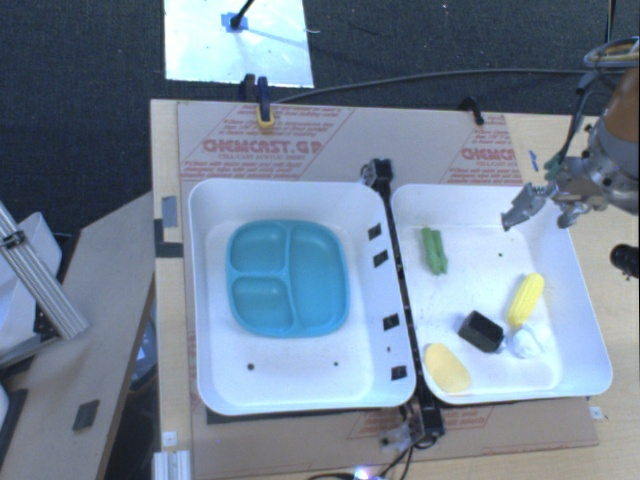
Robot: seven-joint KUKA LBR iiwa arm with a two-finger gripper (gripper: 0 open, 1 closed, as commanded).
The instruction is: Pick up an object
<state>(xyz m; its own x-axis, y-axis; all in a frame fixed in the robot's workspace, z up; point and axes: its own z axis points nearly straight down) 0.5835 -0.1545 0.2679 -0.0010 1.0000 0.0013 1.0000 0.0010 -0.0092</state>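
Observation:
The right bin (575, 268) holds several small objects. A green pod-like piece (433, 249) lies at its upper left. A yellow corn cob (526, 299) rests near the right wall, with a black block (481, 331) and a small white lump (524, 343) just below it. A pale yellow oval piece (447, 367) sits at the front left corner. My gripper (546, 212) hovers above the bin's back right corner, open, its fingers spread with nothing between them. It is well apart from every object.
The left bin (210, 348) holds a blue divided plate (289, 277). A black hinge strip (392, 268) runs between the bins. Cables cross the cardboard sheet (330, 133) behind them. A white sheet (236, 26) lies on the dark floor at the back.

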